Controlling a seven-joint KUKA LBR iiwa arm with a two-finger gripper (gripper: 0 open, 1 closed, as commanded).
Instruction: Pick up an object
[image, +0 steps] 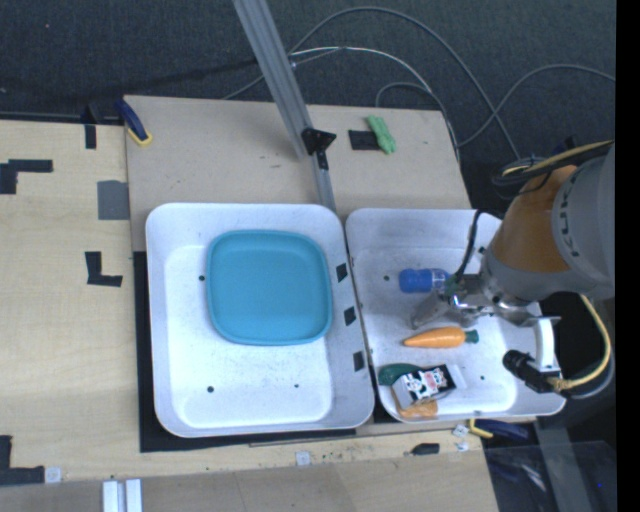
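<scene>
In the right bin (400, 235) lie a small blue bottle (420, 280), an orange toy carrot (436, 339) and a black, white and green packet (421, 381) with an orange piece (418, 408) next to it. My gripper (441, 305) hangs low over the right bin, between the blue bottle and the carrot, close to both. The grey arm with its orange band (530, 235) reaches in from the right. Nothing is visibly lifted off the bin floor.
The left bin (175, 330) holds a teal square plate (268, 286). A metal pole (290, 95) slants over the bench behind the bins. A green clip (381, 134) lies on the board at the back. Cables run at the upper right.
</scene>
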